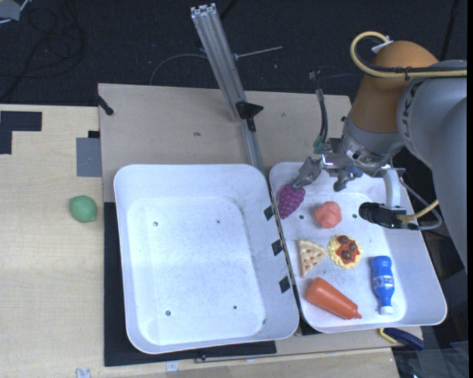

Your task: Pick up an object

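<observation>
You've got the gripper (pixel 325 173) over the right bin (pixel 422 283), up at its 11 o'clock corner. One finger (pixel 305 172) reaches down toward 8 o'clock and its tip sits right at the top of the grapes (pixel 290 200); the other finger (pixel 343 181) is off to the right, well clear of them. So the fingers are spread apart, and nothing is between them.

Grapes: purple, bumpy cluster, oval. Long axis runs roughly 1 to 7 o'clock, fat end low-left, narrow end up toward the finger. They lie against the bin's left wall, just beside the divider between the bins.

Rest of your right bin:
- pink ball (pixel 327 213), at 3 o'clock of the grapes, near
- pizza slice (pixel 310 255), below the grapes, tip pointing to 6 o'clock
- tart (pixel 344 251), yellow with red and dark topping, just beside the slice at its 3 o'clock
- carrot (pixel 332 298), orange, axis 10 to 4 o'clock, at the bin's low-left
- blue bottle (pixel 381 283), lying 12 to 6, white cap at 6

Left bin (pixel 134 187) sits alongside. Green ball (pixel 83 209) is out on the bench (pixel 31 290), at 9 o'clock of the left bin, apart from it.
</observation>
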